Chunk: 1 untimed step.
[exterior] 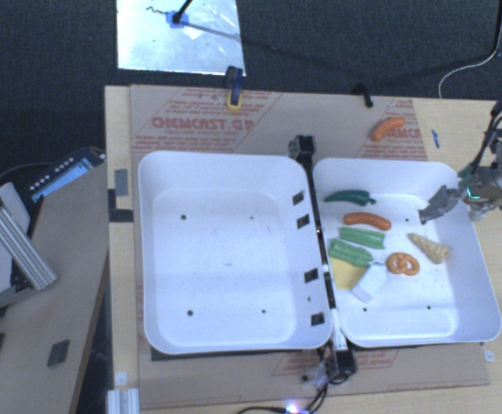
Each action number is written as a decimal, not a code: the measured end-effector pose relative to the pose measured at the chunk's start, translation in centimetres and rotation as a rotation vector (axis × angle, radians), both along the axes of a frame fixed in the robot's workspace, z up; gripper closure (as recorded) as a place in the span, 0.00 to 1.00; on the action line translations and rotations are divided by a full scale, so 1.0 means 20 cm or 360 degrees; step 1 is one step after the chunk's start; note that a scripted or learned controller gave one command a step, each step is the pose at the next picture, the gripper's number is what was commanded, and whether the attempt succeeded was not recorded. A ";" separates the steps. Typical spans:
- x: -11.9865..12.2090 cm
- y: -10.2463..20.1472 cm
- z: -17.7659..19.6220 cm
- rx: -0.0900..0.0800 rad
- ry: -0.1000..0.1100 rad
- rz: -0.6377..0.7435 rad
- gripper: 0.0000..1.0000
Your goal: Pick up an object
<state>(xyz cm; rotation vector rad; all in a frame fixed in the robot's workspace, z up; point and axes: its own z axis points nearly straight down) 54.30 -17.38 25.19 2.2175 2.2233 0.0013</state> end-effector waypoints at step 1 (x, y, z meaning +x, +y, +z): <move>-0.07 0.07 -0.76 0.0009 0.0025 -0.0001 0.00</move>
